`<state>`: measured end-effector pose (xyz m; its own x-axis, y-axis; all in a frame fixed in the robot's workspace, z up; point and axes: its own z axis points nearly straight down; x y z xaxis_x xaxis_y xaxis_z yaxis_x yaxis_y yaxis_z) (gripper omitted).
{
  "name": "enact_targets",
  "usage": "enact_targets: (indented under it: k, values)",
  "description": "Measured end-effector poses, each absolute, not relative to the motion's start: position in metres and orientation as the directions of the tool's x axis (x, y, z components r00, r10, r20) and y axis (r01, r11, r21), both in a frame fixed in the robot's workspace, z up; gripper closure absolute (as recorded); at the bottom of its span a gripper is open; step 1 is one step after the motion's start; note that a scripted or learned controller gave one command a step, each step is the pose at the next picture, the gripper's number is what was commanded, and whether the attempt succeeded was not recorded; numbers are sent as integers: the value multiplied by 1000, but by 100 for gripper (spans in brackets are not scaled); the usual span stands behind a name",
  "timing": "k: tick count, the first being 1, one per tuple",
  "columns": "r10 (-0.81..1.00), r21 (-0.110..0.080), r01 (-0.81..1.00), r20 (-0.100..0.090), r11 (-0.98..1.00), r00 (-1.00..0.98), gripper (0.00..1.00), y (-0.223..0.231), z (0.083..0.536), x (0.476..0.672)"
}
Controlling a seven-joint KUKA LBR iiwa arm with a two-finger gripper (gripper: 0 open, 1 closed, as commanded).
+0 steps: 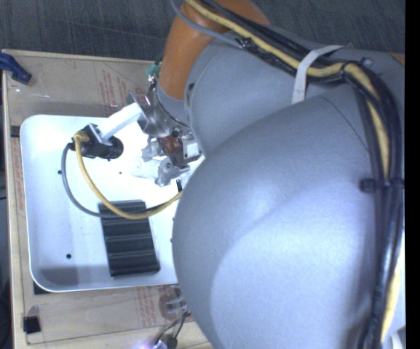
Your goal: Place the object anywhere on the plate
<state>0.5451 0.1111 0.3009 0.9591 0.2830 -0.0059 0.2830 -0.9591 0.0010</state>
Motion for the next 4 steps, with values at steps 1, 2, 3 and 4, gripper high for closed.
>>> enact_targets:
  k: [1, 2, 3, 4]
  values:
    - [265, 0, 265, -3, -964, 964, 100, 188, 279, 476]
    - [293, 3, 293, -4, -956, 956, 100, 175, 278, 551]
    - [490, -4, 490, -5, -872, 872, 100, 220, 314, 486]
    - [613, -4, 613, -4, -790, 790, 100, 219, 354, 621]
